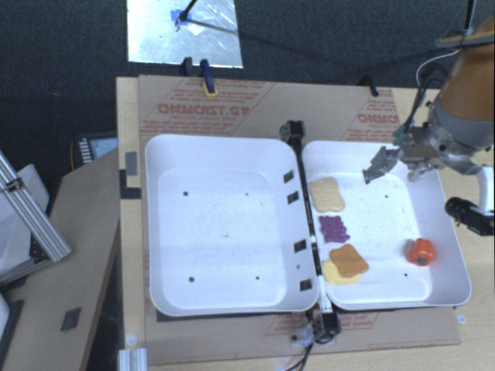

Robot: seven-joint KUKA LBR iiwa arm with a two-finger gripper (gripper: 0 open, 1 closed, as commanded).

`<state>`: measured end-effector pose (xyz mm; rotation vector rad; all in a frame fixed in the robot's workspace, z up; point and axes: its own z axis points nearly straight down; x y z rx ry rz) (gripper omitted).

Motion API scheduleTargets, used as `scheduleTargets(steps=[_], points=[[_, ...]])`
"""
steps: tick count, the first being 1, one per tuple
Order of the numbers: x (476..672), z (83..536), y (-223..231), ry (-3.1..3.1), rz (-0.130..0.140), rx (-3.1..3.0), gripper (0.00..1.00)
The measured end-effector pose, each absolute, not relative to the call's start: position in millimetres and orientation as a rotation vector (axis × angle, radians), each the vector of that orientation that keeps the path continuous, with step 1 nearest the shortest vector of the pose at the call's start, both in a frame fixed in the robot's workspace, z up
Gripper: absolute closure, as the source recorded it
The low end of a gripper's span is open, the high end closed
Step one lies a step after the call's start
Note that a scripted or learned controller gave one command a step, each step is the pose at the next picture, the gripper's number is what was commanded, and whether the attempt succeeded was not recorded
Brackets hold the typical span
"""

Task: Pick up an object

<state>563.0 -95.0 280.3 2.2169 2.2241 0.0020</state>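
Camera view looks down on two shallow white bins side by side; going left to right, the left bin comes first, then the right bin, where every candidate object lies. Along the right bin's left edge a pale tan bread-like piece sits nearest the far side, a small purple cluster lies just below it, and an orange slab rests partly on a yellow piece toward the near left corner. Well apart from these, near the right edge, sits a red-orange pepper-like object. The gripper hangs over the bin's far edge, right of the tan piece and above the floor, with nothing between its fingers; whether they stand apart or together I cannot tell at this angle. The step in hand appears to be the approach, with no object yet chosen. To do it well, I would pick an isolated target such as the pepper-like object or the tan piece, centre directly above it, descend straight, and avoid the stacked orange and yellow pair, where a close could catch both or skid off.
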Motion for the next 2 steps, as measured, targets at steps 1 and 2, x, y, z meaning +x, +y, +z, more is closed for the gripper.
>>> scheduleTargets(steps=[1, 2], points=[[591.3, 496.8, -69.1, 2.218, 0.022, 2.200, 0.00], [590.5, 497.8, -70.1, 2.227, 0.007, 2.207, 1.00]])
